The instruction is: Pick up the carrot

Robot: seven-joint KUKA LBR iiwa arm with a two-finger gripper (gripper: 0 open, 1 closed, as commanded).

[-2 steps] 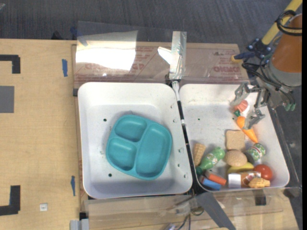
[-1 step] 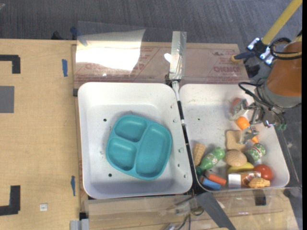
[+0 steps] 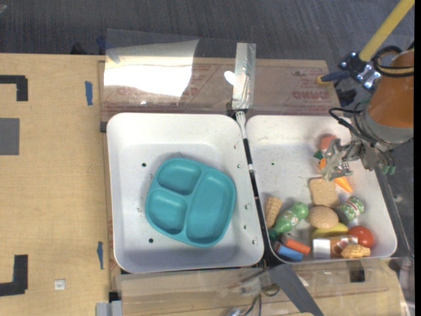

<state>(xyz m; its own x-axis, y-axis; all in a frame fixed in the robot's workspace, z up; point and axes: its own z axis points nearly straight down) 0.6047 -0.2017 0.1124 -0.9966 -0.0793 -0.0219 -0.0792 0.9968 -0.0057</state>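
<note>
Orange carrot (image 3: 344,184) partly hidden under gripper (image 3: 337,163); fingers' state unclear.

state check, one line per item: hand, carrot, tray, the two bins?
Two-finger hand: low over the right bin's upper part, beside the carrot; grip unclear.
Small orange carrot: lying on the bin floor, just below the hand.
Teal three-compartment plastic tray: flat, right side up, nothing in its compartments.
Left white bin: holds the tray.
Right white bin: toy foods heaped along its lower edge.
</note>
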